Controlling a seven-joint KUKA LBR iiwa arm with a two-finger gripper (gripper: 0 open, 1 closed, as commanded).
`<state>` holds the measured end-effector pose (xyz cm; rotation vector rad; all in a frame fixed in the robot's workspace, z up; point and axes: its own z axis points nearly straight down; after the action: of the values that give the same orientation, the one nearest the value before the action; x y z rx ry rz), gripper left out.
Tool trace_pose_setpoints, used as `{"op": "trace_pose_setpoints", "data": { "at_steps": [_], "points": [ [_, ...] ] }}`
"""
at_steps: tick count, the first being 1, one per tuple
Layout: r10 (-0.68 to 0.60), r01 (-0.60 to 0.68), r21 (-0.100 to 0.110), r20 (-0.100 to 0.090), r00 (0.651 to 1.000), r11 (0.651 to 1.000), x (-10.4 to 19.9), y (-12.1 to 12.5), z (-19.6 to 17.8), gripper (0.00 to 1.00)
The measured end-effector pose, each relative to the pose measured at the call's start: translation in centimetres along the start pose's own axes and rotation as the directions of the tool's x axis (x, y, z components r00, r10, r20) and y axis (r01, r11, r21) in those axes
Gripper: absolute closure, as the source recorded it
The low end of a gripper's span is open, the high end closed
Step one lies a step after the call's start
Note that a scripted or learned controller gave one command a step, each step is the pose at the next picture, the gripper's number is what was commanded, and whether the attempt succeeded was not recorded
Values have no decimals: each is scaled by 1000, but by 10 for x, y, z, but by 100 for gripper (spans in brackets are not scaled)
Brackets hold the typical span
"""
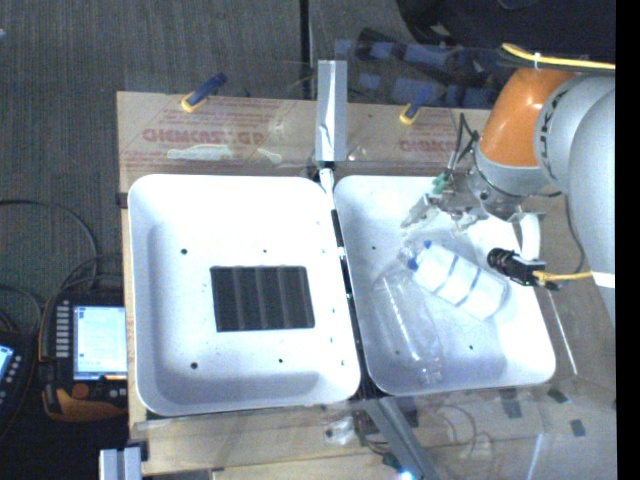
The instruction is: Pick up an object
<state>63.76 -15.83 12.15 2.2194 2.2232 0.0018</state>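
Gripper [443, 205] low over far side of right bin [520, 366], just beyond the bottles. Open or closed: cannot tell from this angle. Nothing visibly held.

Nearest candidate: clear bottle with white label [458, 280], lying on its side in middle of right bin. Against its near-left side, a second clear bottle [412, 330], unlabelled, slanting toward near wall; touching or merely overlapping, hard to say.

Risks, by judgement:
- Thin, glossy, rounded plastic, so likely to roll or squirt sideways under an off-centre pinch.
- Light and probably empty, so apt to skid along smooth bin floor instead of staying put.
- Soft walls, prone to buckling and slipping free on the lift.
- Two bottles close together, hence a chance of shoving one while reaching for the other.
- See-through bodies, hard to tell from white floor, so a grasp on empty air quite possible.

Further out: left bin [160, 218], white, shallow, round-cornered, with dark ribbed rectangle [262, 298] flat on its floor, well apart from gripper.
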Motion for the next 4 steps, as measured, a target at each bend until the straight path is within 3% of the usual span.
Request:
{"op": "trace_pose_setpoints", "data": {
  "at_steps": [1,2,3,4],
  "points": [
    [-4,4,-13,3,1000,1000,-11,-43,30,0],
    [-67,67,-15,6,998,998,-17,-74,29,0],
    [-164,164,-19,11,986,986,-6,-107,29,0],
    [-316,316,-20,16,949,948,19,-146,28,0]
  ]
}}
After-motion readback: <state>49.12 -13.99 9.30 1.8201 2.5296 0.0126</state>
